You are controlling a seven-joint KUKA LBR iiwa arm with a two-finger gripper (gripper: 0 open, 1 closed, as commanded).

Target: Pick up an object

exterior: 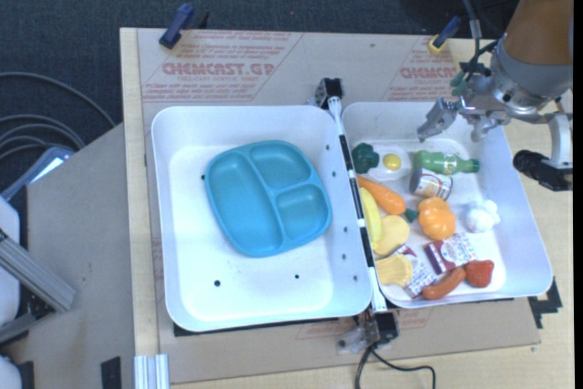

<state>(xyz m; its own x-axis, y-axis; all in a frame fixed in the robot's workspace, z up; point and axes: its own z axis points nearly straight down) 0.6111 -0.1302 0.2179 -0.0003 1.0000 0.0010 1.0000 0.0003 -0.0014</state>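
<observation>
Claw (458,125) spread open and holding nothing, upper right of frame, above green bottle (444,163) in right bin (533,241)

The gripper (458,125) hangs with fingers spread over the far end of the right bin (533,237), nothing between them. Below it lie a green bottle (444,163), a carrot (383,195) and an orange (436,218). The left bin (173,214) bears a blue tray (266,197).
</observation>
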